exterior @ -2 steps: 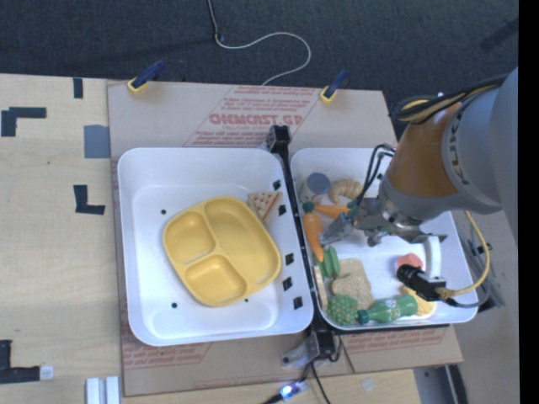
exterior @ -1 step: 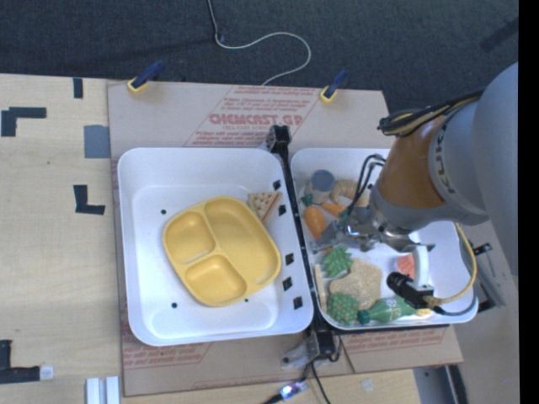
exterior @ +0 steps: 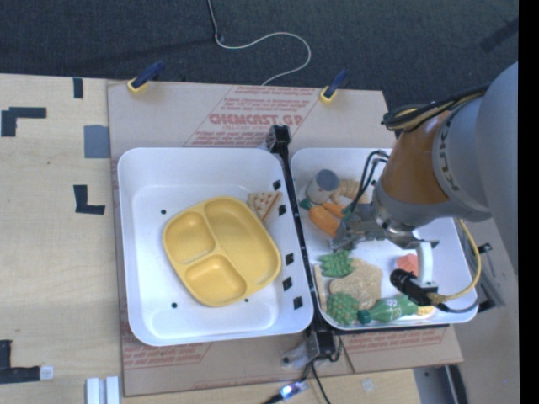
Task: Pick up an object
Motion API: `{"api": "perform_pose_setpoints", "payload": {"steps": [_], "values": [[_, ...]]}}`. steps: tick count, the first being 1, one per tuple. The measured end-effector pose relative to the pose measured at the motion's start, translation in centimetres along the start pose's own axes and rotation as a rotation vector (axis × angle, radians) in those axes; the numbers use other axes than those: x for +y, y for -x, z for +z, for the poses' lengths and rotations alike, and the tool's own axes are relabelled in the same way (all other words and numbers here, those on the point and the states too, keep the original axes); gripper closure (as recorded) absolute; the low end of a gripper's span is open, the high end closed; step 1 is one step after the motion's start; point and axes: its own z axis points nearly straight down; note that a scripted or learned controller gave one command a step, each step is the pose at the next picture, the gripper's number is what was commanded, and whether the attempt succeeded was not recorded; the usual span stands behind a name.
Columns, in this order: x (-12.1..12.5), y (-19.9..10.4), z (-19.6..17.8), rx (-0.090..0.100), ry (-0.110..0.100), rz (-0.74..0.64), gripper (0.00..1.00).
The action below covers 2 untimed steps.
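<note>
The arm reaches in from the right over the right bin, its orange band sitting above the wrist. The gripper hangs low among the toy food in the middle of that bin, just beside the carrot. Whether the hand is released or clenched on anything cannot be told, as the wrist hides the tips.

The right bin is crowded. A grey cylinder stands near its far left corner, with the orange carrot just below it. In front of the gripper lies a green leafy piece, touching a pale beige slice. A second green piece lies at the near edge, with a darker green one to its right. A red piece shows at the right, partly behind a white and black part of the arm's gear.

The left bin holds a yellow divided plate, tilted at an angle, and a small waffle-patterned cracker touching the plate's far rim beside the divider between the bins.

A cardboard sheet lies under both bins, held by two blue and yellow clamps at its far edge.
</note>
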Motion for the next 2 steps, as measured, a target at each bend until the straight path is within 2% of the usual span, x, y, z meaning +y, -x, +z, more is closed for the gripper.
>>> {"api": "perform_pose_setpoints", "payload": {"steps": [2], "values": [[-0.3,0.7,-12.4,0.000,0.005,0.000,1.00]]}}
